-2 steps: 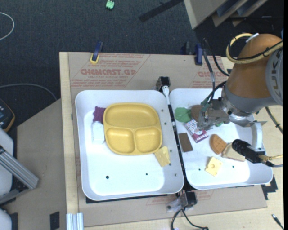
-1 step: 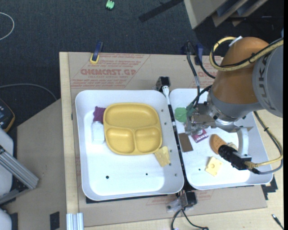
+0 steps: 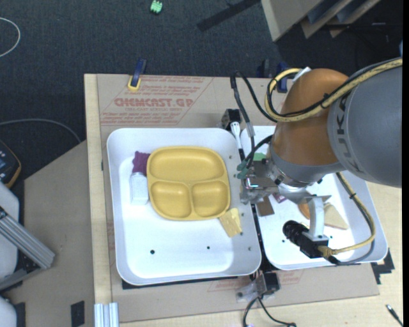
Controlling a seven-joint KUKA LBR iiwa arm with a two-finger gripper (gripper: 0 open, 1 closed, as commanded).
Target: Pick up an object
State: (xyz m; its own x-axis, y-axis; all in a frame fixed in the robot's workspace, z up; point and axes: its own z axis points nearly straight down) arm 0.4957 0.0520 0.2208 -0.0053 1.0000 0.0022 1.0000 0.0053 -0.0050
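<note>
Behind the left bin (image 3: pixel 121 191), brown board (image 3: pixel 156 99) lettered "CHEMCAST GP".

Brown board (image 3: pixel 160 96) under bins; green scrap (image 3: pixel 156 7) on dark floor (image 3: pixel 64 38)
</note>
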